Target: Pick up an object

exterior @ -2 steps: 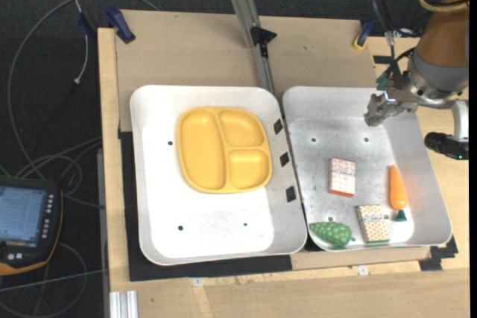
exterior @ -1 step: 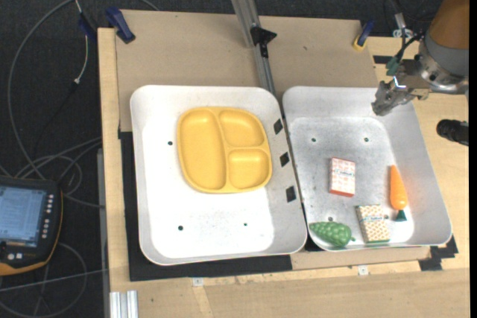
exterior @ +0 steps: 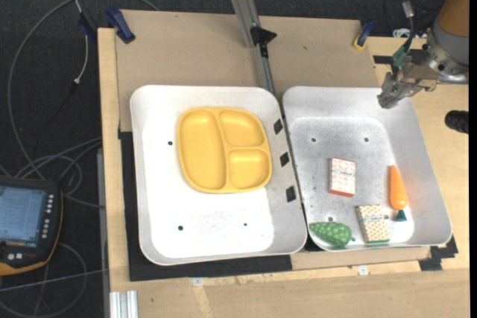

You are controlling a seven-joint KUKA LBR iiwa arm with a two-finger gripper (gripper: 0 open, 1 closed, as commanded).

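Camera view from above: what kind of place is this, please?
Probably a robotics lab bench: a grey robot arm with a gripper over two shallow white plastic bins, toy items like an orange plastic carrot, and a handheld control pendant among cables.

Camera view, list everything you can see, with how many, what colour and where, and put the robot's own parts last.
Left bin: one, white, left half of the bench.
Right bin: one, white, beside it on the right.
Divided tray: one, yellow, three compartments, in the left bin.
Small box: one, red and white, middle of the right bin.
Patterned box: one, green and tan, near edge of the right bin.
Carrot: one, orange, right side of the right bin.
Green item: one, near left corner of the right bin.
Handheld screen: one, far left, off the bench.
Gripper: one, grey, above the right bin's far right corner.
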